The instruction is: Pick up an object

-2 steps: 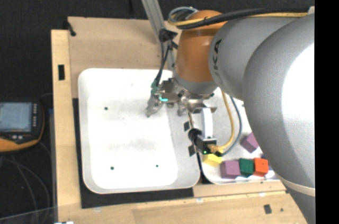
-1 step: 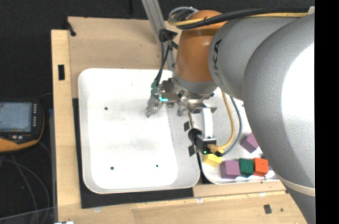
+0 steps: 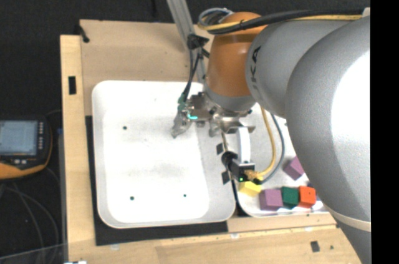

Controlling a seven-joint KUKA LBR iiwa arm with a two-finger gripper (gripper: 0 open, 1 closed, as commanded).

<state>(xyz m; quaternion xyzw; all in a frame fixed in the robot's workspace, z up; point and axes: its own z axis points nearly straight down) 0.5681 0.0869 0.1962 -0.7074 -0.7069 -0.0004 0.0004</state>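
Note:
My gripper (image 3: 180,127) hangs low over the right part of the left white bin (image 3: 124,194), close to the rim between the two bins. Nothing shows under or in it. The loose objects lie in the right bin (image 3: 249,210), at its front: a yellow block (image 3: 249,188), a purple cube (image 3: 271,199), a green cube (image 3: 290,196), an orange cube (image 3: 307,195) and a second purple block (image 3: 293,168) just behind them. The grey arm with its orange band (image 3: 230,69) covers most of the right bin.
The bins sit on a pale wooden bench (image 3: 72,132). A slanted metal rail (image 3: 174,0) rises behind the left bin. A handheld control unit (image 3: 22,144) lies off the bench at the far left.

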